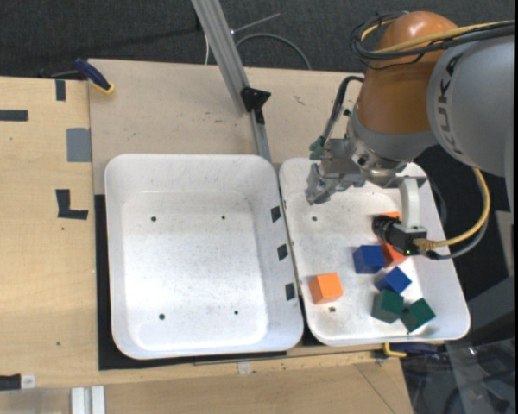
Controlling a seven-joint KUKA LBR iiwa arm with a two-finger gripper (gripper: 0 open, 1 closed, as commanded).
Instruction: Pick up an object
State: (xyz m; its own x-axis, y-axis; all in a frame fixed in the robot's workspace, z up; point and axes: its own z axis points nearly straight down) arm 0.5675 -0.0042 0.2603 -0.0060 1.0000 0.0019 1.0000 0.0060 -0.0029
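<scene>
Camera view, looking down: my gripper (317,192) hangs over the far part of the right bin (445,317). I cannot tell its state, and nothing shows in it. The orange block (326,287) lies nearest, almost straight toward the camera from my gripper. Blue blocks (369,259) and green blocks (387,305) cluster beyond it, farther to the right.

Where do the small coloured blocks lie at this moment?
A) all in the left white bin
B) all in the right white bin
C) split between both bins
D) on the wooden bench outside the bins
B: the orange cube, the two blue blocks and the two dark green blocks all sit in the right shallow white bin, near its front right corner.
</scene>
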